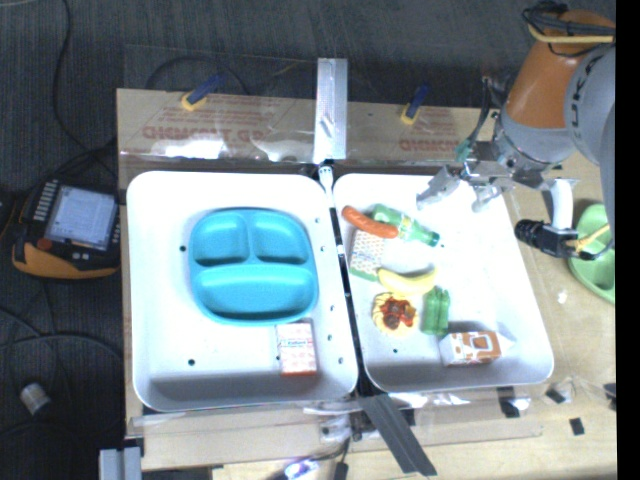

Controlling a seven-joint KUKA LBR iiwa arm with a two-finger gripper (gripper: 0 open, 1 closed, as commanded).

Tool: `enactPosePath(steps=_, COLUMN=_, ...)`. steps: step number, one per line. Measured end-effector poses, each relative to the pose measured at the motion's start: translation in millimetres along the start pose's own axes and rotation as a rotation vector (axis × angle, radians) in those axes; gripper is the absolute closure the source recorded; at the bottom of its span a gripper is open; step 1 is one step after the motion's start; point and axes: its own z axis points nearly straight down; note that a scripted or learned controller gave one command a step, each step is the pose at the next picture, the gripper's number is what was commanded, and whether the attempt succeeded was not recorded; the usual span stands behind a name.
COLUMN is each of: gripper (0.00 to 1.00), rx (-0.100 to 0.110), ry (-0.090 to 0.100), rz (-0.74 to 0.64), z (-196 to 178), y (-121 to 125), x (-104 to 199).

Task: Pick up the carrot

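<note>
While the gripper [458,187] hangs with its 2 fingers spread and holding nothing, the slim orange plastic carrot [368,222] lies well left of them; straddle its short axis.

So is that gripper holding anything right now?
No. The gripper is open over the right bin's far corner, with nothing between its fingers. The carrot lies apart in the bin.
</note>
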Motion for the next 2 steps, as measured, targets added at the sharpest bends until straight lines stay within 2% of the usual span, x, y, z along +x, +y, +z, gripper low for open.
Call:
enactPosePath(steps=1, gripper=0.00, rx=0.001, ry=-0.003, rz=-0.023, z=54, y=7, x=50)
enactPosePath(steps=2, gripper=0.00, rx=-0.011, ry=-0.004, rz=0.024, z=111, y=32, x=56)
